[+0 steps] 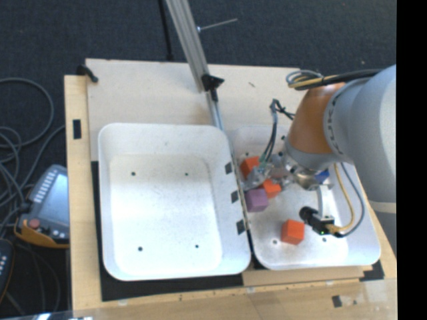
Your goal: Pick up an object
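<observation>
Pale wood forms the bench (153, 79), which stands on dark carpet (67, 19) with grey cables (20, 119) and a handheld control pad (48, 202) lying off at 9 o'clock. Two white bins sit side by side on it: the left bin (167, 199) shows a broad bare floor, while the right bin (347, 245) is crowded by the arm (347, 125) coming in from 3 o'clock. A slanted metal rail (190, 39) crosses from 12 o'clock down to the seam between the bins. The gripper (270, 175) sits low in the right bin, close to the dividing wall, amid a tight cluster of blocks; how its jaws stand cannot be told. An orange block (250, 165) lies just at 10 o'clock of it, a smaller orange block (272, 189) at 6 o'clock, and a purple block (257, 200) at 7 o'clock against the wall. Another orange cube (292, 232) rests apart at 5 o'clock, with open floor around it.
</observation>
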Controlling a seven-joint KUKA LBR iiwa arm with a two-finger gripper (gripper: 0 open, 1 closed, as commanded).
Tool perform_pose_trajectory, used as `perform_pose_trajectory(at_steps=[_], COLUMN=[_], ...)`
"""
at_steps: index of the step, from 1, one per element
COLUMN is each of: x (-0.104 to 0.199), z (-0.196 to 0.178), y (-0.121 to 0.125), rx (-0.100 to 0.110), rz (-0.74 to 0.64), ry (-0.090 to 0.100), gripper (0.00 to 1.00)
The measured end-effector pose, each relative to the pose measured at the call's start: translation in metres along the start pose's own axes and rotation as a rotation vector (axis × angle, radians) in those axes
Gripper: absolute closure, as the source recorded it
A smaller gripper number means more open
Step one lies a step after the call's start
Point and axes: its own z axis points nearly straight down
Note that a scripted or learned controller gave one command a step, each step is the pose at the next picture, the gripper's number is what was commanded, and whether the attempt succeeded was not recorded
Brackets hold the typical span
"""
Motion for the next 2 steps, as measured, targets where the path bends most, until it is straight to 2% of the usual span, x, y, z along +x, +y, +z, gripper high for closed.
perform_pose_trajectory(at_steps=[1,2], x=[-0.002,0.064], z=[-0.013,-0.106], y=[0.001,-0.028], rx=[-0.005,-0.007], rz=[0.004,-0.008], ry=[-0.001,0.003], gripper=[1.00,1.00])
